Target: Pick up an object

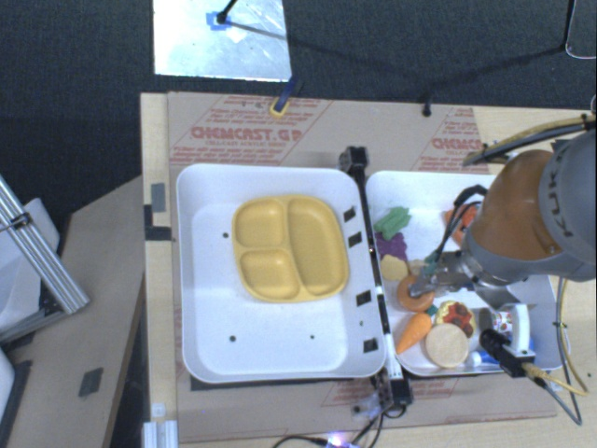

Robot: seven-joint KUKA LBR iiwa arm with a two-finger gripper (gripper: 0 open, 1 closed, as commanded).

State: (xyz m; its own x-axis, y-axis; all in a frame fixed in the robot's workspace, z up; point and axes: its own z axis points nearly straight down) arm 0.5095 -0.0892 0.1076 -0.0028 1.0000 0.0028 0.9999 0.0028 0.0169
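Hovering low in right bin (410, 183): end effector (422, 286), grip state indiscernible, over orange disc (411, 295). Nothing visibly lifted; pick pending. Left bin (201, 250): yellow tray (289, 247).

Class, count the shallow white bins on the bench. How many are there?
2. The left bin holds a yellow tray; the right bin holds toy food, partly under the arm.

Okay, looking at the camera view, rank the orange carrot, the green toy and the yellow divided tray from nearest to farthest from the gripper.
Measured from the gripper in the right bin:
1. Orange carrot, just below it in the picture, near the bin's front edge.
2. Green toy, above it in the picture, toward the back of the same bin.
3. Yellow divided tray, across the divider in the left bin.
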